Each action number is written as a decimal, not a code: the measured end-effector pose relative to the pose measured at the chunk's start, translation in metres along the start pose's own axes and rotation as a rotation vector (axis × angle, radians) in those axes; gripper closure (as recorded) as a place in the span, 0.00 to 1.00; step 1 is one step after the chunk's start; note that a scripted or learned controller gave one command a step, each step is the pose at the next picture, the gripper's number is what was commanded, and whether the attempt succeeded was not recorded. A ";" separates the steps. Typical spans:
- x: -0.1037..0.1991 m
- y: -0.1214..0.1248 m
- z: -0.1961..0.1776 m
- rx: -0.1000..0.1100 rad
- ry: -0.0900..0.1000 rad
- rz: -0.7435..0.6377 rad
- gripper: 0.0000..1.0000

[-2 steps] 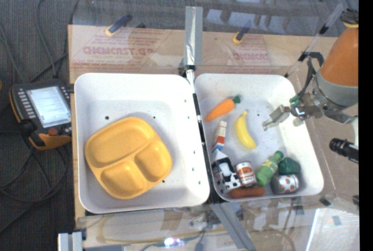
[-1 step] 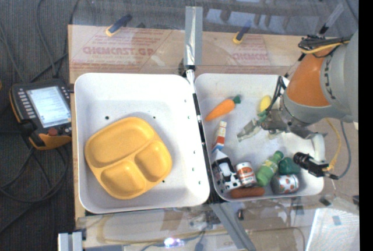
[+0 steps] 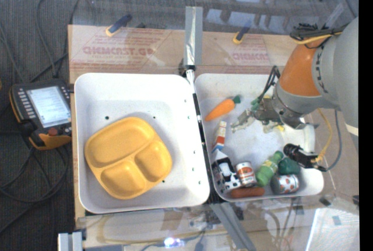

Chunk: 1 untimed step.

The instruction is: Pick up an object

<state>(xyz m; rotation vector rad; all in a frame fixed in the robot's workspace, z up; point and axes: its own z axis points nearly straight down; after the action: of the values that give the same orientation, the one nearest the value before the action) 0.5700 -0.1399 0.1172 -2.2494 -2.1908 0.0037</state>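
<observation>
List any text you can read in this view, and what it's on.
"CHEMCAST": red print on the protective sheet behind the left bin, faint; the words beside it are unreadable.
Same print behind the right bin: too faint.
Pendant screen: too small.
Can labels: blurred.

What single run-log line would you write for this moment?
arm: over right bin | gripper: beside carrot, nothing seen held | left bin: yellow tray | pick: not yet done

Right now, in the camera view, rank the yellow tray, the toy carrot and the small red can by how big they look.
1. yellow tray, by far the largest
2. toy carrot
3. small red can, smallest, though not far behind the carrot
</observation>
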 end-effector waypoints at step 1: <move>0.001 0.000 -0.008 0.003 -0.001 -0.001 1.00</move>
<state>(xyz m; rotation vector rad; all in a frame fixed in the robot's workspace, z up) 0.5696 -0.1392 0.1253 -2.2468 -2.1913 0.0083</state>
